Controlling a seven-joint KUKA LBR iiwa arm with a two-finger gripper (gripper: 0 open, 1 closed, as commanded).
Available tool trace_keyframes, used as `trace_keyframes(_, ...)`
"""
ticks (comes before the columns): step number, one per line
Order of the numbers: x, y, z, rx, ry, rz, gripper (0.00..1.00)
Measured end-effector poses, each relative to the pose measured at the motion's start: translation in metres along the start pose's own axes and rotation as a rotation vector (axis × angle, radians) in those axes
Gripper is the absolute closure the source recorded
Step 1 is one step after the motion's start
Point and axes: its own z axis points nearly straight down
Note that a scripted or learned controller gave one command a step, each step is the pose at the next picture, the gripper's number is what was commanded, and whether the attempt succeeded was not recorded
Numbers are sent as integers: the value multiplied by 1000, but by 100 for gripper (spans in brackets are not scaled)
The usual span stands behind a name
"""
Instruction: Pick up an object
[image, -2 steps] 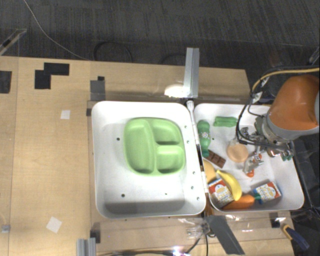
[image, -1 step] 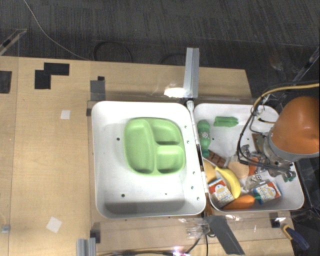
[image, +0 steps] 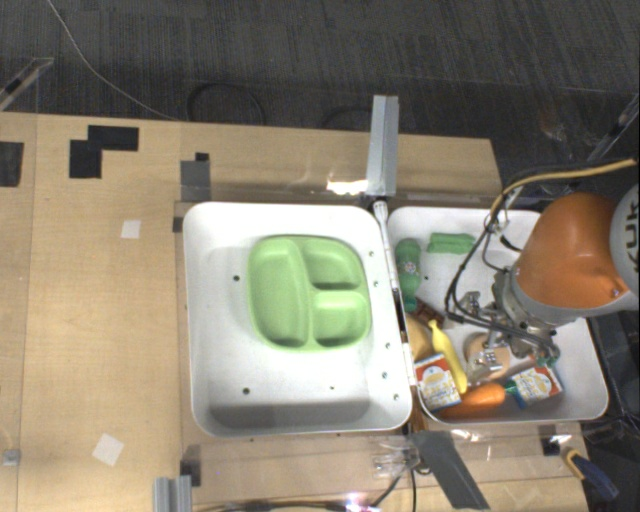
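My gripper (image: 492, 350) hangs low inside the right bin (image: 592, 392), below the arm's orange band (image: 570, 255), and its tip is partly hidden by the wrist and cables. Around it lie a yellow banana-like piece (image: 447, 357), an orange carrot (image: 478, 398), a small red-and-white carton (image: 434, 382) and a second carton (image: 536, 384). A dark green bottle (image: 407, 262) and a light green block (image: 450, 246) sit at the bin's far left. I see nothing clearly held.
The left bin (image: 215, 300) holds a green divided plate (image: 305, 290). A metal post (image: 383, 145) stands behind the wall between the bins. Black cables (image: 470, 270) loop from the wrist over the right bin. Wooden bench surrounds both bins.
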Motion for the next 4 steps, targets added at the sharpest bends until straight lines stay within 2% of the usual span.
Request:
trace_keyframes(1, -8, -94, -39, 0, 11, 155, 0)
trace_keyframes(2, -32, -93, 4, -1, 9, 194, 0)
trace_keyframes(3, 16, -88, 2, 0, 7, 371, 0)
trace_keyframes(4, 31, -60, 0, 2, 3, 354, 0)
